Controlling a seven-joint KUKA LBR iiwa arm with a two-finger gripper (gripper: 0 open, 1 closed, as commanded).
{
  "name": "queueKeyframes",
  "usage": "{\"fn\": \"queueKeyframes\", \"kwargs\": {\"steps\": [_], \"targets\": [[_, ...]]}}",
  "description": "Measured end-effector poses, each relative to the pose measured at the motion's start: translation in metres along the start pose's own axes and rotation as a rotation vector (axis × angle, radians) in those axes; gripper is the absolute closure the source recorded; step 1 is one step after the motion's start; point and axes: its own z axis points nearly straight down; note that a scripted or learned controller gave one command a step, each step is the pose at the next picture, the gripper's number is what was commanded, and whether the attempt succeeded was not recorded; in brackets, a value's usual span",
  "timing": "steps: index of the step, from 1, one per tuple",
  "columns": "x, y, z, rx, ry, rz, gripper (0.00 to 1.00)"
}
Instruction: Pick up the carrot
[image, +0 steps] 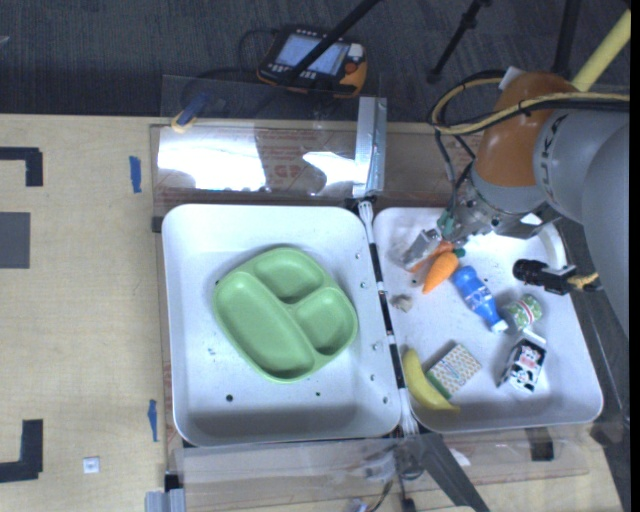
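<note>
Overhead, gripper (452, 232), its opening unreadable, meets one carrot (438, 271); one banana (424, 383) lies apart.

The right bin (575, 395) is crowded. The carrot (438, 271) lies at its far left, hemmed by the gripper (452, 232) above it, a grey scrap (420, 247) to the left and a blue bottle (477, 296) touching on the right. Bare floor opens near the carrot, toward the banana (424, 380) and card (455, 368). In the left bin (190, 330), a green plate (285, 312) fills the middle, with bare margins around it.
</note>
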Motion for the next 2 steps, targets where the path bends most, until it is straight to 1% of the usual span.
{"fn": "queueKeyframes", "kwargs": {"steps": [1, 2], "targets": [[-0.0006, -0.0005, -0.0064, -0.001, -0.003, -0.001, 1.0], [-0.0004, -0.0005, -0.0063, -0.001, -0.003, -0.001, 0.0]]}}
